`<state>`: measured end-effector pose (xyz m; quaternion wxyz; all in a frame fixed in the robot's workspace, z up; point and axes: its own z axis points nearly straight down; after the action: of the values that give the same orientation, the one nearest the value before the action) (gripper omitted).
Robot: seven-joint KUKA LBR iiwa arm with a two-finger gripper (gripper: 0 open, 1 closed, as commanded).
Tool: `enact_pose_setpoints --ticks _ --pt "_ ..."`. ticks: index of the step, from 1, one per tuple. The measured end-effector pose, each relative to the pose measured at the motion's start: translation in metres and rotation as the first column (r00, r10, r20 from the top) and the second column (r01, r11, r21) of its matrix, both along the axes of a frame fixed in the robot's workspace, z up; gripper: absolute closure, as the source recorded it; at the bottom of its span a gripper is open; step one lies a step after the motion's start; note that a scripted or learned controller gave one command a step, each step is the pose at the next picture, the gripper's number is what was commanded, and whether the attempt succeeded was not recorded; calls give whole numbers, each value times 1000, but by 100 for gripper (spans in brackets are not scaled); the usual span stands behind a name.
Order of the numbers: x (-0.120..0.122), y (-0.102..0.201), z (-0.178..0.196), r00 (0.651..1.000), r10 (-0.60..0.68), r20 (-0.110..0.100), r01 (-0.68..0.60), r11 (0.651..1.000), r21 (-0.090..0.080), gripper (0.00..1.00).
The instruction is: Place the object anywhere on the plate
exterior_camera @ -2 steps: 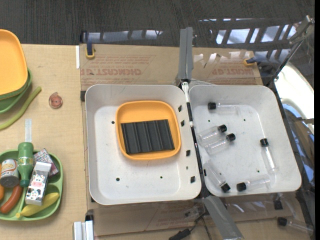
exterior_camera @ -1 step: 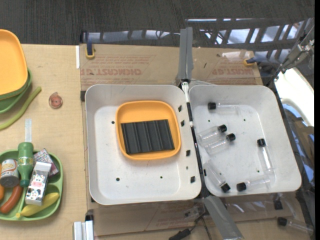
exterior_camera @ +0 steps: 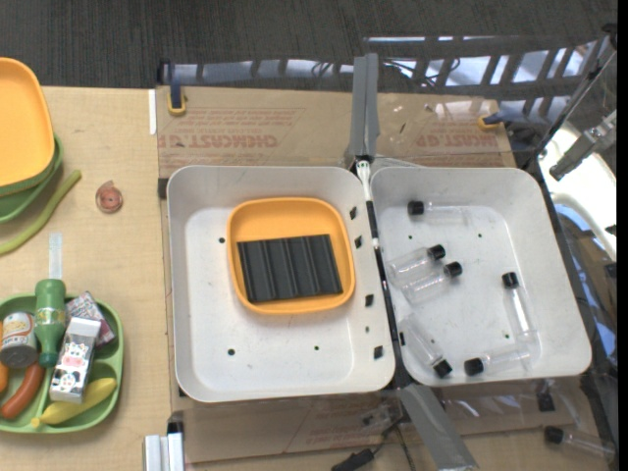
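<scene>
An orange plate [exterior_camera: 290,211] with rounded corners lies in the left white bin [exterior_camera: 206,361], toward its back middle. A dark grey ribbed rectangular object [exterior_camera: 290,269] rests flat on the plate and covers most of its front half. Several clear vials with black caps lie scattered in the right white bin [exterior_camera: 471,199]. One vial [exterior_camera: 422,260] is near the bin's left wall, another [exterior_camera: 517,307] at the right, and one [exterior_camera: 500,361] along the front edge.
On the wooden bench at left stands a green tray [exterior_camera: 103,400] of toy food and bottles. Stacked orange and green dishes [exterior_camera: 20,135] sit at the far left, with a small pink piece [exterior_camera: 109,197] nearby. Cardboard [exterior_camera: 255,130] lies behind the bins.
</scene>
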<state>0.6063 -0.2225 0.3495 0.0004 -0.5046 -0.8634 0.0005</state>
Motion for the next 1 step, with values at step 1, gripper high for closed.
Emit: enact_pose_setpoints --ticks 1 --pt "2 0 -74 931 365 3 -365 931 -1 0"
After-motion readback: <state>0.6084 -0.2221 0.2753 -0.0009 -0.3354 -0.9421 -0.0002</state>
